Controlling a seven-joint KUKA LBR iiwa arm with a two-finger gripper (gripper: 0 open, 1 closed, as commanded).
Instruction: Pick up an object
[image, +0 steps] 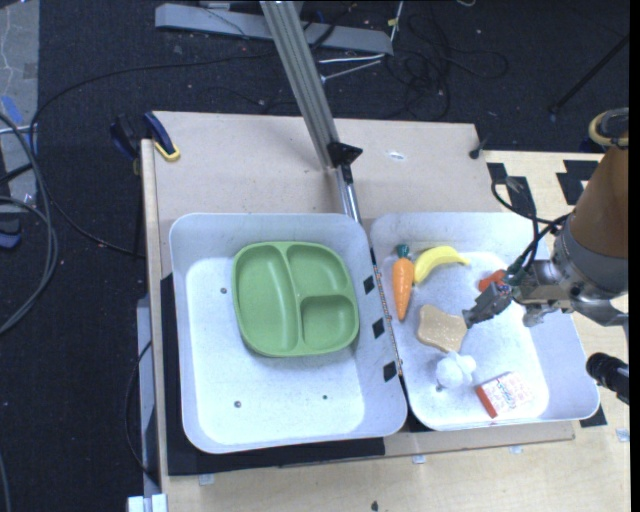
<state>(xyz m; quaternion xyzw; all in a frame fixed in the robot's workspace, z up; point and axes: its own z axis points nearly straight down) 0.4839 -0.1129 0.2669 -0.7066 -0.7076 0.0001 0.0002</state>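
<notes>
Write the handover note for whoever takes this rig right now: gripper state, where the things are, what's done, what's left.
Gripper: low over the right bin, between the slice of bread and the bin's right side. Nothing visibly between its fingers; open or shut cannot be told.

Right bin: carrot and banana at the far left, bread in the middle, small white object below it, red-and-white carton at the near edge.

Left bin: green divided plate.

Done: the arm is in over the right bin. Left: grasp one object and lift it; nothing is picked yet.
</notes>
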